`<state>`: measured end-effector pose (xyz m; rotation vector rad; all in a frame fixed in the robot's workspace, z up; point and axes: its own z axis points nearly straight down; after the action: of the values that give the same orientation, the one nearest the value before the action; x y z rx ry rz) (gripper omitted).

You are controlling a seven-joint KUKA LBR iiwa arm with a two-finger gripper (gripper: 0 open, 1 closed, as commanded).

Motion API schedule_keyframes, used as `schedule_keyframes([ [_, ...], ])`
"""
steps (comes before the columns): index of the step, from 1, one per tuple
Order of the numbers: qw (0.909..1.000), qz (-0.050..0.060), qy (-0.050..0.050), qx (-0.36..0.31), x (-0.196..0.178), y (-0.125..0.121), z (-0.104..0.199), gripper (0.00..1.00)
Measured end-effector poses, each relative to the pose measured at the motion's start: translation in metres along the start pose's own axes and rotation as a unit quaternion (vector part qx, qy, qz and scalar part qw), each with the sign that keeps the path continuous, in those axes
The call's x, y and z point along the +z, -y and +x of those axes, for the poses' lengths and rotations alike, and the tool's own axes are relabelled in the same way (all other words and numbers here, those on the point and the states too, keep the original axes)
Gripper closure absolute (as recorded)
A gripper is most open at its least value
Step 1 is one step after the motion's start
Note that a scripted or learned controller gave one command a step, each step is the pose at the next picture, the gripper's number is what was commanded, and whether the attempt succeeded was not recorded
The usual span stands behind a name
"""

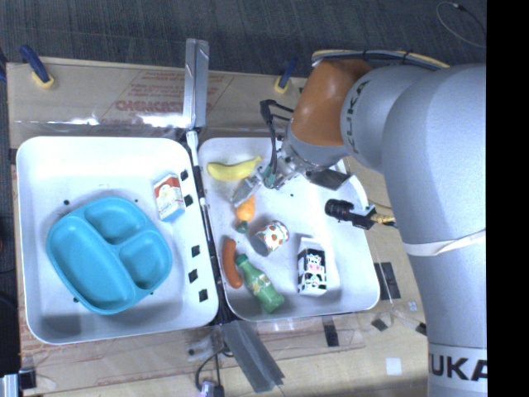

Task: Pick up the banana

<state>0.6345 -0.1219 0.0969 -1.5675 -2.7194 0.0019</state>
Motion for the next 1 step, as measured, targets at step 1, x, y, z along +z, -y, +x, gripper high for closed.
schedule_keyframes([
  [1, 1.0000, -0.001, 0.001, 0.009, -0.0233, -0.0313, 0.0088, 0.00],
])
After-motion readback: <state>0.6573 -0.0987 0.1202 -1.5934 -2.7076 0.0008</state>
